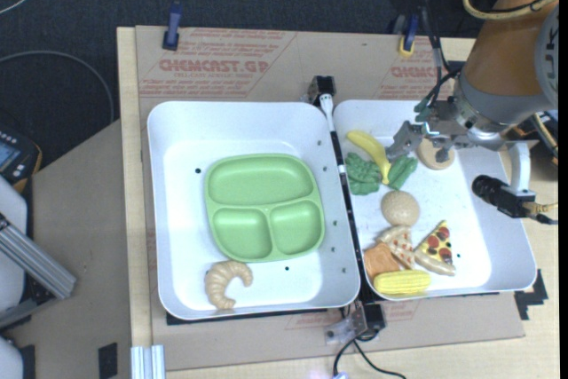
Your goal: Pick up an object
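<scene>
pincer (410, 140): metallic grey, grip state unclear, above curved glossy yellow plastic banana (369, 149) | smooth three-compartment green plastic tray (264, 206) at 9 o'clock

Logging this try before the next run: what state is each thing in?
gripper: low over the right bin's far end, holding nothing visible
banana: lying flat, right bin
green plate: upright, nothing on it, left bin
croissant: lying beside the plate
pizza slice: flat, topping up
corn: on its side
</scene>
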`<control>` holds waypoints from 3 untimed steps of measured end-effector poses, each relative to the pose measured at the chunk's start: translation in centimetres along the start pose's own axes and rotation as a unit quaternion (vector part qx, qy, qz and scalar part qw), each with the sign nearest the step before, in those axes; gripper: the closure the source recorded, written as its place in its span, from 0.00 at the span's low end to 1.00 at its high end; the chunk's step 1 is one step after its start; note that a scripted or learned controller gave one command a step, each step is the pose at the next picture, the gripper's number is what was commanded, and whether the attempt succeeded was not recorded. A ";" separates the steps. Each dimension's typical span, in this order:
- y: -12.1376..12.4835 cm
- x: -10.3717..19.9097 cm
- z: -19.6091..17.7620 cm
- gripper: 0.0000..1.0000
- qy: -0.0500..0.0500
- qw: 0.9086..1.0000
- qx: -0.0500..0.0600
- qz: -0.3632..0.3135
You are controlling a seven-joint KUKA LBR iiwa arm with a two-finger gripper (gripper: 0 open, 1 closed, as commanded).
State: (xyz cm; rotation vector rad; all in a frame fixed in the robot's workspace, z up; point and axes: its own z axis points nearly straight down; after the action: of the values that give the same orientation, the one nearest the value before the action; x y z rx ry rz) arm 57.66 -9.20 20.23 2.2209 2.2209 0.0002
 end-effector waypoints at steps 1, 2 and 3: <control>-4.0 -0.6 11.7 0.00 0.000 1.000 0.005 0.001; -3.5 -0.6 10.1 1.00 -0.001 1.000 -0.003 0.001; -5.7 5.2 -1.6 1.00 0.001 1.000 -0.005 -0.003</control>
State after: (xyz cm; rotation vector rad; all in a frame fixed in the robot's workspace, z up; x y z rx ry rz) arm 52.00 -4.00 21.86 2.2094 2.2243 0.0141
